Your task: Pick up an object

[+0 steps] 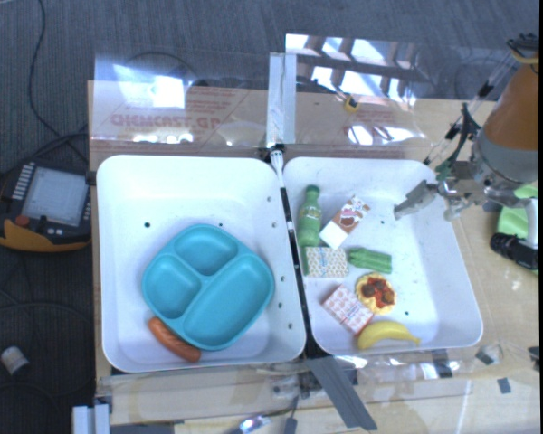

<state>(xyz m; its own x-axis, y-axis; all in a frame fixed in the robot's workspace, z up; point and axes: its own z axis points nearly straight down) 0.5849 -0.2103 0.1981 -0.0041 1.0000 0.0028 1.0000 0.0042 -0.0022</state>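
Camera view looks down on the wooden surface [511, 287] with two shallow white plastic bins side by side. The left bin [127, 188] carries a big turquoise plate with three compartments [208, 285], and an orange-red sausage [174, 340] lies at the plate's lower left edge, touching it. The right bin [443, 278] carries the smaller things: a green plastic bottle [309, 213] near the dividing wall, a green cucumber-shaped piece [370, 260], a yellow banana [386, 334] at the near edge, a patterned green-white packet [326, 261], a pink-checked packet [347, 308], a small white-and-red carton [347, 218] and a little round pizza-like piece [376, 290]. The grey arm with the orange band [511, 120] comes in from the right. Its pincer [409, 208] hangs above the upper right part of the right bin, apart from all objects; nothing is between its fingers, and I cannot tell if they are spread or closed.
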